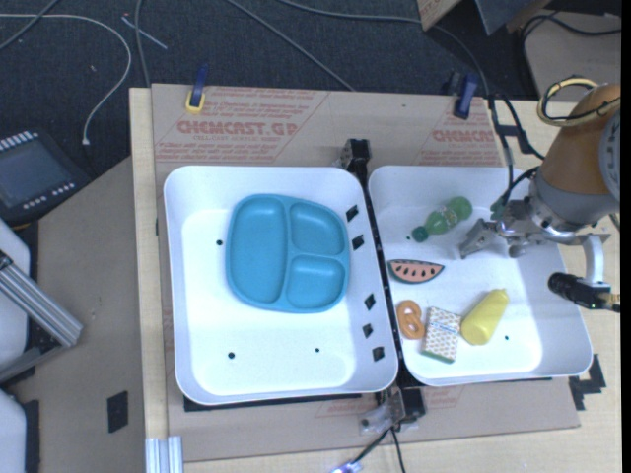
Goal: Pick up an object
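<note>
Right of the green bottle [443,217], gripper [490,238], spread and empty, approaches; next, centre over it and descend.

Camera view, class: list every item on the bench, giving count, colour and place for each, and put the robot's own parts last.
Shallow white plastic bins: two, side by side on the bench.
Blue divided plastic plate: one, left bin.
Green toy bottle: one, right bin, far side.
Red watermelon slice toy: one, right bin, left edge.
Orange pretzel-shaped toy: one, right bin, near left.
Small patterned packet: one, beside the pretzel.
Yellow plastic bottle: one, right bin, near side.
Blue clamps: two, far bench edge.
Grey and orange robot arm: one, right; gripper over right bin.
</note>
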Controlling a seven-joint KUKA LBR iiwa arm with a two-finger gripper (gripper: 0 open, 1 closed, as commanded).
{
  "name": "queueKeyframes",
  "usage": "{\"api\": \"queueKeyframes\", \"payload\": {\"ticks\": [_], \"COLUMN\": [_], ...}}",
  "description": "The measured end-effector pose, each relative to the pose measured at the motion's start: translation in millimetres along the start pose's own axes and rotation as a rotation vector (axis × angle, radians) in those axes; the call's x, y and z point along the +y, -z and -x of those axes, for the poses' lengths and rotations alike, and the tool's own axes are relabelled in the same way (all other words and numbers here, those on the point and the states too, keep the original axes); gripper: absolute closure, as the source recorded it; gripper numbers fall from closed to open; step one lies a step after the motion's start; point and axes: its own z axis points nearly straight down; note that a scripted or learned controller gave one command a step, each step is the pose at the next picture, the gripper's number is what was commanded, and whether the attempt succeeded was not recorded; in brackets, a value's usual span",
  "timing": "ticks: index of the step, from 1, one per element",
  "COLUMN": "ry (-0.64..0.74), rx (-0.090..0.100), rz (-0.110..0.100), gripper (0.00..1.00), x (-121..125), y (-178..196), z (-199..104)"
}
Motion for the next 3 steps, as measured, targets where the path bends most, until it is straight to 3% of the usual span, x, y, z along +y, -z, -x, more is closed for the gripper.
{"api": "queueKeyframes", "payload": {"ticks": [1, 2, 3], "ry": [0.000, 0.001, 0.000], "rx": [-0.001, -0.001, -0.004], "rz": [0.003, 0.006, 0.010], "gripper": [0.00, 1.00, 1.00], "x": [0, 1, -1], "y": [-8, 4, 48], "z": [-1, -1, 0]}}
